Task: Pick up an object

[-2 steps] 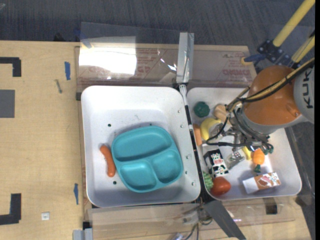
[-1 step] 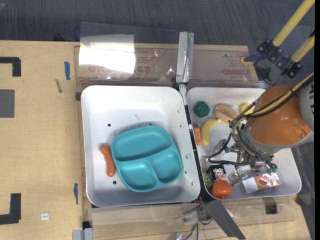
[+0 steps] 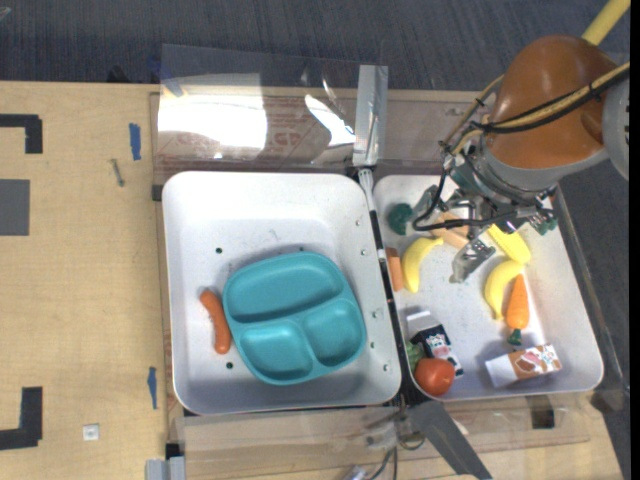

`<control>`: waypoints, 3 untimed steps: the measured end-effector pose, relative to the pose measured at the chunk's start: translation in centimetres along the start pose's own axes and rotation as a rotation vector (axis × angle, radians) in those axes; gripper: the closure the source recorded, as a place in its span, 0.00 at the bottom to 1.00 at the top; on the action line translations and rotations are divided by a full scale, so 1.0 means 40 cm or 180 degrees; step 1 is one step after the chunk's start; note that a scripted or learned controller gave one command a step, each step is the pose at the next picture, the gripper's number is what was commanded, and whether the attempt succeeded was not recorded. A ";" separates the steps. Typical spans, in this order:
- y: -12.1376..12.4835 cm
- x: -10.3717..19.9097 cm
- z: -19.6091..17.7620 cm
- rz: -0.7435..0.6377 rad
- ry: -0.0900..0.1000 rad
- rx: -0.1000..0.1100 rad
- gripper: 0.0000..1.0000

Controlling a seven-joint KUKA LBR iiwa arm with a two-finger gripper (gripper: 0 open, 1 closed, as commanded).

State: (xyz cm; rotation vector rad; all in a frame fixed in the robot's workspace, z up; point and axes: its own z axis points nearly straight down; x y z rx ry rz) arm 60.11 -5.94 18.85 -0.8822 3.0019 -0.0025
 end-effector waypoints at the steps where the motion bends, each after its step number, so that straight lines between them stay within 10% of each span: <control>1: -0.063 0.040 0.229 0.0221 0.0006 -0.0004 0.00; 3: -0.337 0.127 0.231 0.0011 -0.0024 0.0025 0.00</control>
